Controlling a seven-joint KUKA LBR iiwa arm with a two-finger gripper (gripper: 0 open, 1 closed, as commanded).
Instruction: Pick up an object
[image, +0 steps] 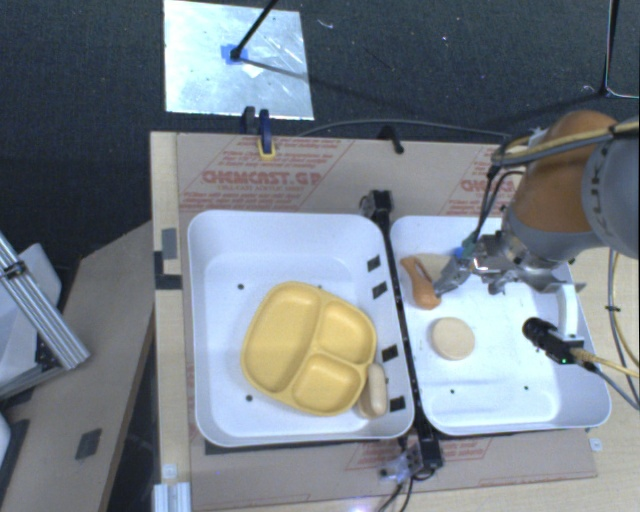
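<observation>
In the right bin (540, 400) an orange-brown sausage-shaped piece (421, 281) lies near the upper left corner. A round beige disc (452, 338) lies just below it. My gripper (458, 272) hangs over the upper part of this bin, its tip right beside the orange-brown piece on that piece's right. Whether it touches the piece is unclear. The grey arm with its orange band (560, 180) reaches in from the right. The left bin (220, 300) holds a yellow divided plate (308, 347) with a small beige roll (375, 390) against its lower right edge.
A black divider strip (392, 300) with clips runs between the two bins. A black connector and cable (548, 340) of the arm hang over the right side of the right bin. Cardboard (300, 175) lies under both bins.
</observation>
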